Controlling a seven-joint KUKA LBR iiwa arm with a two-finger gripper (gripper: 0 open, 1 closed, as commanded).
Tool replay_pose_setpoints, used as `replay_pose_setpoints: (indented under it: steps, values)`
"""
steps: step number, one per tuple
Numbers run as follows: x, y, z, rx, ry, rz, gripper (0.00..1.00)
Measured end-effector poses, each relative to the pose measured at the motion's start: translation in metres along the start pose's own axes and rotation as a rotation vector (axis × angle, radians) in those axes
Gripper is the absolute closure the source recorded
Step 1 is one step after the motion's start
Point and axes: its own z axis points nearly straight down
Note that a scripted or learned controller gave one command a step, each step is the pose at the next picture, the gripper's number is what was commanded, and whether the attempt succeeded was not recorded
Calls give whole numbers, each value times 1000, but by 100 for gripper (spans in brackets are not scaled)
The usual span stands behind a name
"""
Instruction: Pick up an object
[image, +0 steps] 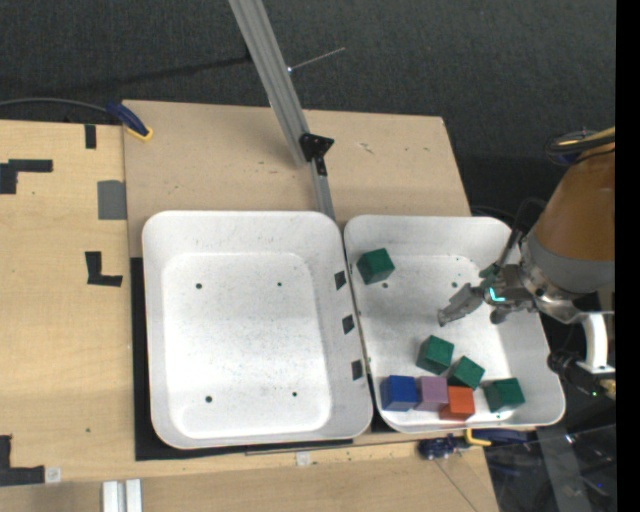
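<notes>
Fingers (456, 307) spread, pinching nothing, hanging low over the right bin (450, 224) just above bare floor. Nearest target: green block (436, 353), just below and a little left of the tips. 3 other reasonable picks: second green block (467, 372), third green block (504, 393), lone green block (376, 265) up near the divider.

Likely trouble:
- Closing here probably means a grab on air; nothing between the tips at present.
- Dropping onto the cluster risks landing a tip on top of a block rather than beside it, tipping or shoving it.
- Tight packing along the near wall: blue block (400, 391), purple block (434, 390) and orange block (460, 401) touching in a row, with 2 green ones pressed close above. Little room for a tip between neighbours, so a pinch may catch 2 at once or squeeze 1 out sideways.
- Third green block close to the corner rim; risk of a tip striking the wall.

Safest-looking choice: lone green block, well apart from the rest, open on all sides.

Around: left bin (150, 245) beside the right one, rims touching. Slanted metal pole (272, 70) with a black clamp (316, 148) crossing the table (400, 160) above the bins, well clear of the work. Blue-and-yellow clip (131, 118) at the far left edge. Nothing standing between tips and blocks.
</notes>
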Motion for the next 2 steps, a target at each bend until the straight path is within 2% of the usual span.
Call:
replay_pose_setpoints:
  steps: [1, 2]
  values:
    - [0, 1, -2, -4, -1, -1, 0]
    - [-2, -4, 62, 2, 0, 0, 0]
